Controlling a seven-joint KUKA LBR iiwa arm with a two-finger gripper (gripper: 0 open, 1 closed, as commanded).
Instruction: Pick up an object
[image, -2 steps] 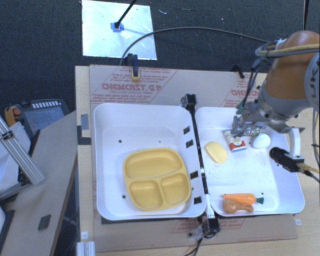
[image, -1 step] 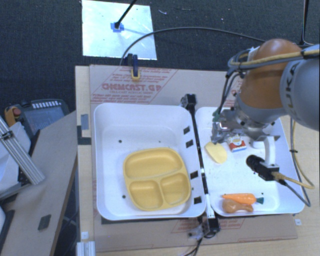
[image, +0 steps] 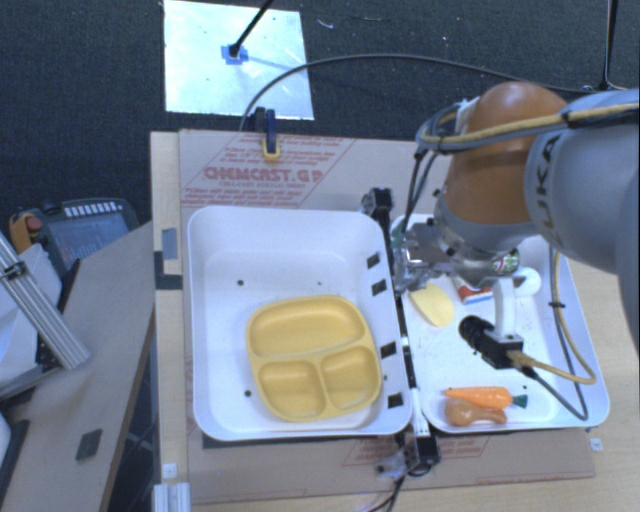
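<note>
Jaws tucked out of sight under the wrist, their spread impossible to tell from above, the gripper (image: 414, 266) hangs low at the left edge of the right bin (image: 585, 395), just beside the wall the two bins share. At far left, a grey side table (image: 100, 330) carries a handheld control unit (image: 85, 226) and a slanted aluminium rail (image: 40, 312). Beyond the bench, a shiny square sheet (image: 236, 58) lies on dark carpet. A sheet of cardboard (image: 262, 172) with red lettering lies under both bins, with a yellow clip (image: 270, 140) at its far edge. The left bin (image: 260, 245) holds a yellow divided plate (image: 315, 356), lying flat toward the near right corner, its two small sections nearest the camera. In the right bin, a pale yellow slice (image: 434, 305) lies just below the gripper, near it, though whether they touch cannot be told. To the slice's right, a red-and-white item (image: 477, 293) shows partly from under the wrist, too hidden to identify. Near the bin's front edge lies a carrot (image: 480, 397), its green end pointing right, with a tan lump (image: 468, 413) touching its near side. The arm (image: 590, 190), grey with an orange band (image: 505, 150), reaches in from the right, above the far half of that bin.
</note>
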